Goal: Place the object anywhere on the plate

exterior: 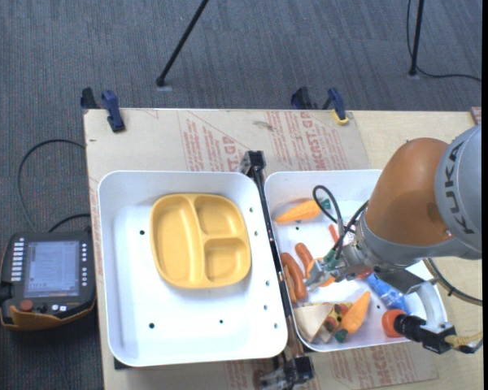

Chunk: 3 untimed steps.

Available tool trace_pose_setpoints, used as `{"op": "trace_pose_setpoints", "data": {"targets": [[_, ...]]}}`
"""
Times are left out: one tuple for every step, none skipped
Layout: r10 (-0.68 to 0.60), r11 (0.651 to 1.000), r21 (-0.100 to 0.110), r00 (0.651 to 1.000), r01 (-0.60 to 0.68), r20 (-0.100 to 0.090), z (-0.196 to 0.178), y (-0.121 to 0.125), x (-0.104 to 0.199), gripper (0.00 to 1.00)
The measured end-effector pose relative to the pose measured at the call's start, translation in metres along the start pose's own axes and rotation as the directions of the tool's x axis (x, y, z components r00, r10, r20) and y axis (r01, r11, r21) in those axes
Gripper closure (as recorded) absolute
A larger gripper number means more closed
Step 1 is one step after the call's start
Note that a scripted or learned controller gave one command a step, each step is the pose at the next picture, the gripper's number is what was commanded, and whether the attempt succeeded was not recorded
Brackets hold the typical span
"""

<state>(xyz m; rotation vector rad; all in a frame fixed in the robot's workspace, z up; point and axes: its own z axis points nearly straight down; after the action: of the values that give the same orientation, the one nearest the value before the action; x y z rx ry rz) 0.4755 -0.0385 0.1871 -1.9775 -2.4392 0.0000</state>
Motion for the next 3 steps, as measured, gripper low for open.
{"op": "trace_pose_setpoints", "data": {"targets": [[-0.414,0.91,0.0,0.91,0.414,0.001,-0.076,0.007,0.03,1.0],[-0.414,0.91,0.0,0.91,0.414,0.001,-0.076,0.007,0.03,0.0],[-0.839,0.544,0.0,0.544,0.839,0.002,-0.134,0.052,0.023,0.0]]}}
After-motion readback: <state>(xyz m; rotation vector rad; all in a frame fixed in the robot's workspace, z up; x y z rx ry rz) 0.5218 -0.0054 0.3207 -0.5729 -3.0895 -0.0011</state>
